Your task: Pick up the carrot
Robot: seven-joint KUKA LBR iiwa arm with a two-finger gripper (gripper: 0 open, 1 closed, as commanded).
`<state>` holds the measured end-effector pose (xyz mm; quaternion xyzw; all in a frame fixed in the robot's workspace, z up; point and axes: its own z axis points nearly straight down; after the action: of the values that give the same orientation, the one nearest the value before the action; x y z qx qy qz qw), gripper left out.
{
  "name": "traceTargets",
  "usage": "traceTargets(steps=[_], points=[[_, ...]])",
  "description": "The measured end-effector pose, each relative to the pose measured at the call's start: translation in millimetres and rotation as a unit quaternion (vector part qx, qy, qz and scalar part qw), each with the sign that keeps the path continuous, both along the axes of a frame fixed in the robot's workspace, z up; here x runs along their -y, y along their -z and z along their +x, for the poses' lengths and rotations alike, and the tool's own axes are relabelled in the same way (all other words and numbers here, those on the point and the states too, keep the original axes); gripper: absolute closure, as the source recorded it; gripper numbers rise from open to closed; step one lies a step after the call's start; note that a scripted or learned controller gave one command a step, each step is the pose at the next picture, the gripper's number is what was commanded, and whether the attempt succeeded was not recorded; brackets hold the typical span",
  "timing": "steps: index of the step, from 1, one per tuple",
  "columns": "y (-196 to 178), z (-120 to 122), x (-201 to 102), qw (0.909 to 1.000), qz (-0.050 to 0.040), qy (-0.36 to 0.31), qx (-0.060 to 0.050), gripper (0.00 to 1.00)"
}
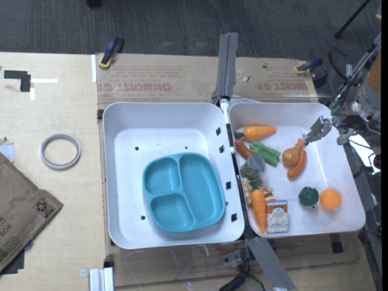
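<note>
Two carrots lie in the right bin [339,223]. One carrot [257,131] rests on its side near the far wall, its tip pointing right. A second carrot [259,208] lies along the left wall near the front, beside a small box [277,216]. My gripper [330,132] hangs over the bin's far right corner, to the right of the upper carrot and apart from it. Its fingers [316,130] are open with nothing between them.
Around the carrots are green beans [265,151], a grey can [254,163], an orange pear shape [292,155], a sausage [296,166], a broccoli piece [308,196] and an orange [330,199]. The left bin [121,162] holds a blue divided plate [182,193]. A tape ring [60,151] lies on the bench.
</note>
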<state>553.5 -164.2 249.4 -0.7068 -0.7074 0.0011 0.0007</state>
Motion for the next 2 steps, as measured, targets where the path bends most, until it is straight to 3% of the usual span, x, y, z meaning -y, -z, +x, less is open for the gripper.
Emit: traceTargets(steps=[1, 2], points=[[138.8, 54.3, -37.0, 0.9965, 0.0002, -0.083, 0.000, 0.00], [157.3, 105.5, -66.7, 0.9844, -0.0002, -0.176, 0.001, 0.00]])
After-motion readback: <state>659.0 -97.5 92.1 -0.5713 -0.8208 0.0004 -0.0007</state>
